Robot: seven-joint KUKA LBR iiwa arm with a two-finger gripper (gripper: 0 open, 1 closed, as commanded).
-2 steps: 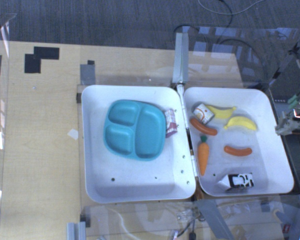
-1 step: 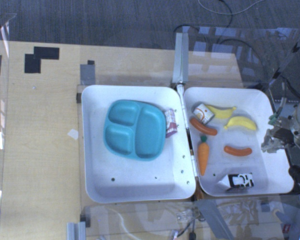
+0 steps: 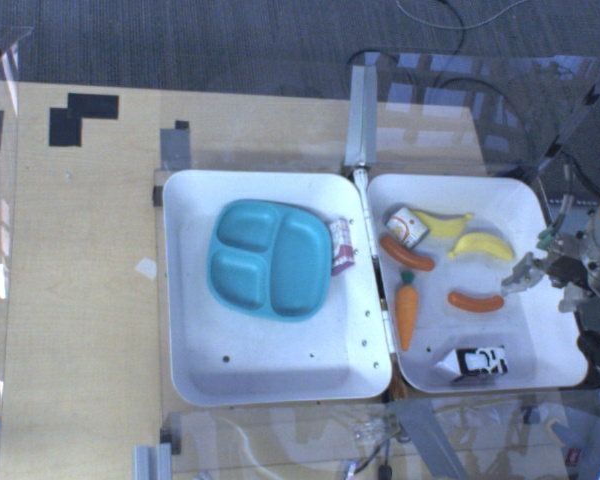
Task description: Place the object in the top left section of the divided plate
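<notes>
Arm's gripper [image 3: 521, 274] at the right bin's [image 3: 540, 200] edge, its opening impossible to tell and nothing seen in it, near the sausage [image 3: 475, 302] it may collect for the blue divided plate [image 3: 271, 258] waiting in the left bin [image 3: 190, 298]

No lettering, brand or number can be read anywhere. Three things carry printing that stays too small and blurred to make out: the small can [image 3: 407, 226] at the far left of the right bin [image 3: 540, 368], whose label shows red and white patches; the packet [image 3: 341, 245] just right of the divided plate [image 3: 270, 259]; and the black-and-white carton [image 3: 479, 361] at the right bin's near edge.
</notes>
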